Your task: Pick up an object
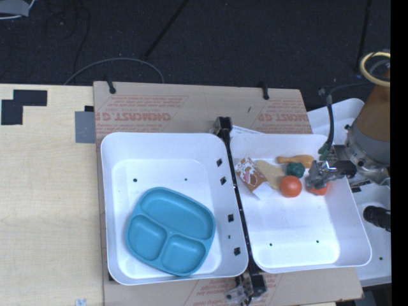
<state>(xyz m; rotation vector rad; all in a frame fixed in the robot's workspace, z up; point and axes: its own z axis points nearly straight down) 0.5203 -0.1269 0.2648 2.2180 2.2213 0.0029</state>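
Now the gripper [317, 182] is low in the right bin [306, 234], at a red object [319, 189]. Whether it grips: cannot tell. Next, likely lift and check.

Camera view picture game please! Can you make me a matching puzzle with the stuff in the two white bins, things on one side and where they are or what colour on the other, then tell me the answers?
Things:
1. divided plate
2. round ball
3. gripper
4. snack wrapper

Clues:
A. orange-red, in the right bin
B. crinkly, next to the divider between the bins
C. blue, lying in the left bin
D. grey metal, low over the right bin's far right side

Pairs: 1-C, 2-A, 3-D, 4-B
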